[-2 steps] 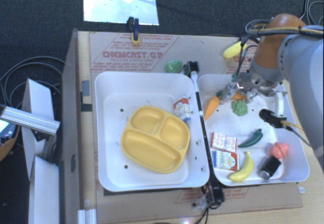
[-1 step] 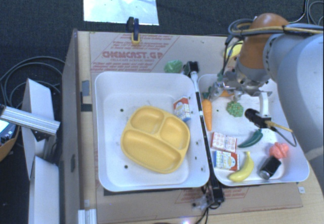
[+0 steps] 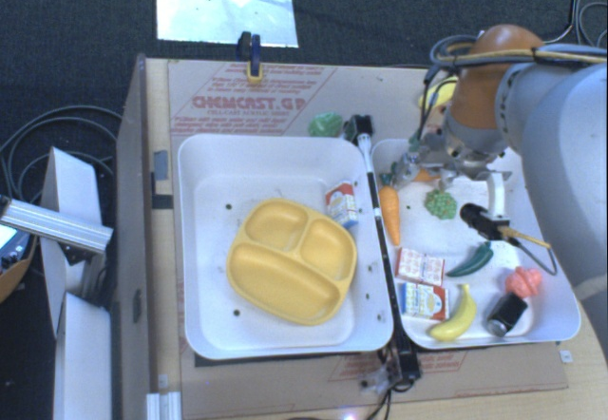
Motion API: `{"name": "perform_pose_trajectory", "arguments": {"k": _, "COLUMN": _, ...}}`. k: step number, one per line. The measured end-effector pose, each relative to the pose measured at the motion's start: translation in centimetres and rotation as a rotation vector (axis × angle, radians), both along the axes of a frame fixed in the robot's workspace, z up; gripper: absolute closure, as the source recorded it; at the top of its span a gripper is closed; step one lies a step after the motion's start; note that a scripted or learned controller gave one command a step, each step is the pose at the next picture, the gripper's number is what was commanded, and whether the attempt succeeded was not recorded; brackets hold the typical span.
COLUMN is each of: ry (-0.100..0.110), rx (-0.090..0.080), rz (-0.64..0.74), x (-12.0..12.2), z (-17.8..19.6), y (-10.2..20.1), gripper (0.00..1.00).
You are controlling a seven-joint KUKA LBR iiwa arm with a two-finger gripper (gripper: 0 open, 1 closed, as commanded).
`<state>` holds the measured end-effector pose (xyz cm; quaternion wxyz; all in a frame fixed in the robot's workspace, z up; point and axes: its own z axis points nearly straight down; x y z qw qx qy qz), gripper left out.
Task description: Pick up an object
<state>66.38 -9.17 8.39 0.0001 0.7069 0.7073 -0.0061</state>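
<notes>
Two white bins sit side by side on the worktop. The left bin holds one yellow three-part plate and one small carton at the plate's far right corner. One green lump lies outside, behind the bins. The right bin holds one carrot, two small red-and-white boxes, one banana, one green chilli, one black can and one pink toy. The single broccoli, small, green and knobbly, lies in this bin's far half, right of the carrot. The hand hovers just behind it; released or clenched, I cannot tell.
</notes>
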Motion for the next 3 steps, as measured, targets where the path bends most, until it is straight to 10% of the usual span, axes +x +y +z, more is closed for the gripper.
{"name": "perform_pose_trajectory", "arguments": {"k": 3, "ry": 0.013, "rx": 0.015, "rz": 0.002, "x": 0.0, "z": -0.3, "y": -4.2, "gripper": 0.0}}
